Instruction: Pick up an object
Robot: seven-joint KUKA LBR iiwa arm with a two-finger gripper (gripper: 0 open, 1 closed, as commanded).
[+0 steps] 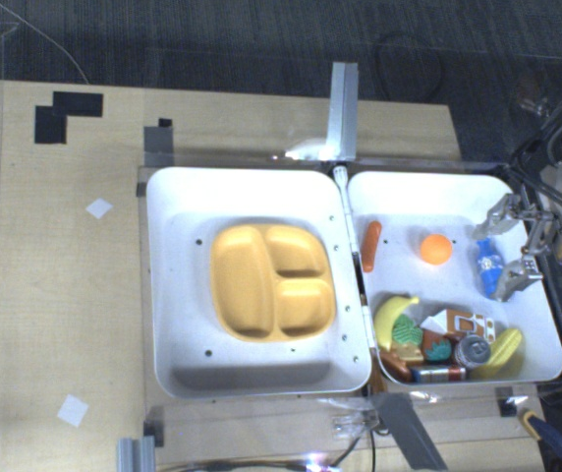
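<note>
Over the right-hand bin (pixel 546 264), near its far-right wall, the robot's gripper (pixel 505 254) hangs with its two metal fingers (pixel 495 216) spread apart, a small blue bottle (pixel 488 266) lying between them. Whether the fingers actually touch the bottle cannot be told from this angle; they stand open on either side of it, and the bottle rests on the bin floor.

Just to the gripper's left sits an orange ball (pixel 436 250), apart from the bottle. Farther left, against the wall between the bins, lies a slim orange carrot (pixel 369 245).

Below the gripper, toward the near edge of the same bin, a heap of items is packed together: a yellow banana (pixel 391 315) at its left end, a small printed carton (pixel 455 320) in the middle, a round silver can (pixel 475 349), and another yellow fruit-like piece (pixel 506 346) at its right end. Several smaller pieces in the heap are too tangled to name.

Well to the gripper's left, the other bin (pixel 178 264) holds a yellow divided tray (pixel 269 280), lying flat near its centre.
</note>
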